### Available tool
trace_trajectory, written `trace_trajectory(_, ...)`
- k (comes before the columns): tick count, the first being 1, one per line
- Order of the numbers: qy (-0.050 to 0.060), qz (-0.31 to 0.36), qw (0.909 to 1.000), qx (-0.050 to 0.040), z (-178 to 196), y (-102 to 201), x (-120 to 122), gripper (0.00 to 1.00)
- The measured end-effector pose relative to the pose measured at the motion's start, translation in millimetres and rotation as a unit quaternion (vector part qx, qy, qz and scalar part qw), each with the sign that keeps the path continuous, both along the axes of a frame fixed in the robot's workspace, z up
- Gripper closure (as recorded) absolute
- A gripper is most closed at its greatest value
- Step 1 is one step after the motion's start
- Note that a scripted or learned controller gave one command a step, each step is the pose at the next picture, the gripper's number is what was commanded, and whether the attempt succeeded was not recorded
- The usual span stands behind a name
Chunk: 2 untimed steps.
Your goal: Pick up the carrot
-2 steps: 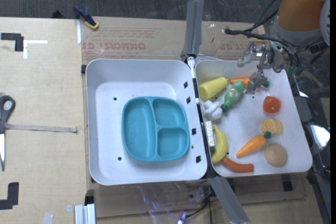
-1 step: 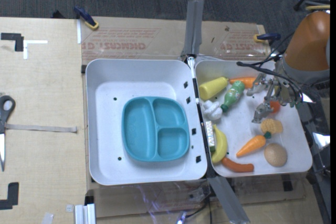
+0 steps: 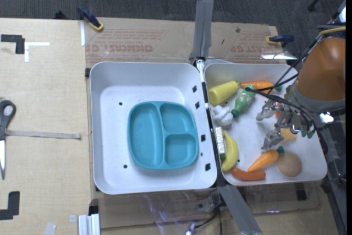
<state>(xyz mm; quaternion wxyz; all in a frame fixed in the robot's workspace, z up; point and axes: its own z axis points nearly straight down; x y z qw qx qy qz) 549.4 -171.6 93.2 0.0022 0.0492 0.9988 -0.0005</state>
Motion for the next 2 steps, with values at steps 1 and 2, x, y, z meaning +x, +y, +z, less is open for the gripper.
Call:
trace_trajectory(1, -0.013, 0.051, 0.9986, -0.0027, 6, 4, -57, 0.00)
trace_trajectory(2, 0.000, -0.014, 0.9999, 0.0004, 0, -15, -5, 0.00)
